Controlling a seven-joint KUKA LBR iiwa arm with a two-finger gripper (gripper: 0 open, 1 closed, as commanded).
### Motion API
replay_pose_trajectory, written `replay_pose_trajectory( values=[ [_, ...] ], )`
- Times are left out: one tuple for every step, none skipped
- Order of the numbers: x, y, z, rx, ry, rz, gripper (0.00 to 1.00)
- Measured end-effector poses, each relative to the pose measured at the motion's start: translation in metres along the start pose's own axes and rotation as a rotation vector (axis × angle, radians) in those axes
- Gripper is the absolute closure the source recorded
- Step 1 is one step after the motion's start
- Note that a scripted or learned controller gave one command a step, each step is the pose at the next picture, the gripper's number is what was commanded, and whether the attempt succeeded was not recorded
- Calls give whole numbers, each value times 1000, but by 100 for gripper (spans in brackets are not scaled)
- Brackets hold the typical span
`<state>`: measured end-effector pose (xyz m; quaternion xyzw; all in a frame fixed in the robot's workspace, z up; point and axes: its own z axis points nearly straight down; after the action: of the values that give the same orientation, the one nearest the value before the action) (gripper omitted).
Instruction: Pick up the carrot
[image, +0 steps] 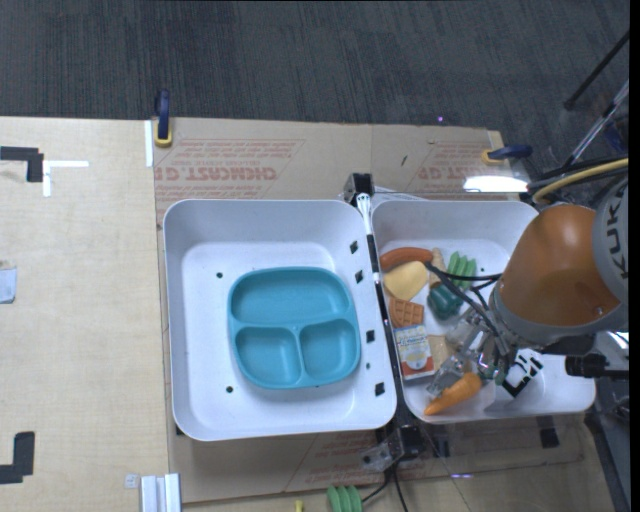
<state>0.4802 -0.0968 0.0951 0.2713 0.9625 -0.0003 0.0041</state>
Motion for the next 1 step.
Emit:
replay_pose_trajectory(
  values=[
    [-4,2,-10,-5,-12,8,100]
  ],
)
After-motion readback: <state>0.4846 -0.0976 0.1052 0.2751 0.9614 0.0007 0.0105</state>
